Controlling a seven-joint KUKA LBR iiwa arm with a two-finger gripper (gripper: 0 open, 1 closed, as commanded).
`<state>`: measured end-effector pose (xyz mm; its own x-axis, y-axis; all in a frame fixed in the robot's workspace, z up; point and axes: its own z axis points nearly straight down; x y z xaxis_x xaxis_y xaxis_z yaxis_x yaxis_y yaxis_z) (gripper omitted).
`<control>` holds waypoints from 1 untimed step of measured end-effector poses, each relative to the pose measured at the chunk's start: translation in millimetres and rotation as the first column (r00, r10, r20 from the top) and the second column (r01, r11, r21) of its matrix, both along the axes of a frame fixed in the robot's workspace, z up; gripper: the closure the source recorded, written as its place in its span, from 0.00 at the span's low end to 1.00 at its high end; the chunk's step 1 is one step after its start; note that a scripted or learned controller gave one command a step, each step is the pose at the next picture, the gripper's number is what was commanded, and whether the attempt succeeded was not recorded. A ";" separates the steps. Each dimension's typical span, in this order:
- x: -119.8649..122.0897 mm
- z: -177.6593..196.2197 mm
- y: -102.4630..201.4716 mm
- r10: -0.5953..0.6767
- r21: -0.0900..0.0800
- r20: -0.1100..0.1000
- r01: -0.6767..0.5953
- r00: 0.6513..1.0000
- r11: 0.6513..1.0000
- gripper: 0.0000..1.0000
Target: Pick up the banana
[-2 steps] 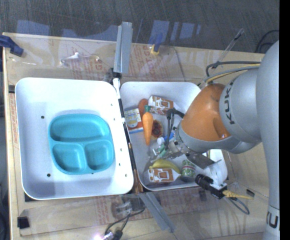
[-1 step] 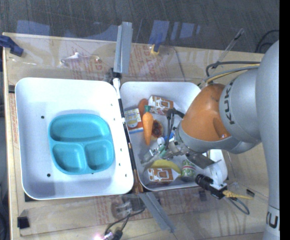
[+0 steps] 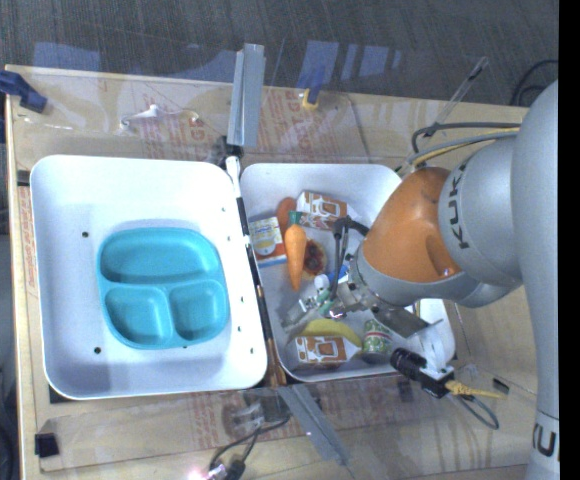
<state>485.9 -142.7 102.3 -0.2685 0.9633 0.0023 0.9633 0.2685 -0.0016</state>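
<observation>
The banana [image 3: 332,330] lies in the right bin [image 3: 390,178], toward six o'clock of its floor, just above a small carton [image 3: 318,349] and beside a green can [image 3: 375,340]. It looks like a light toy fruit, probably stiff and smooth-skinned, so it could slip. A grip across its narrow middle, square to the curve, seems safest.

The gripper [image 3: 335,293] hangs at about twelve o'clock from the banana, close above it. Whether its fingers are open or closed cannot be told, and nothing is seen held.

By count: one banana, one carrot [image 3: 295,253], two brown cartons, the other [image 3: 322,208] toward twelve o'clock, and one can. The left bin [image 3: 50,268] carries one blue divided tray [image 3: 160,286] with three compartments.
</observation>
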 end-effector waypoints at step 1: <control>0.0 0.0 0.0 0.000 0.000 0.000 0.000 1.000 1.000 0.00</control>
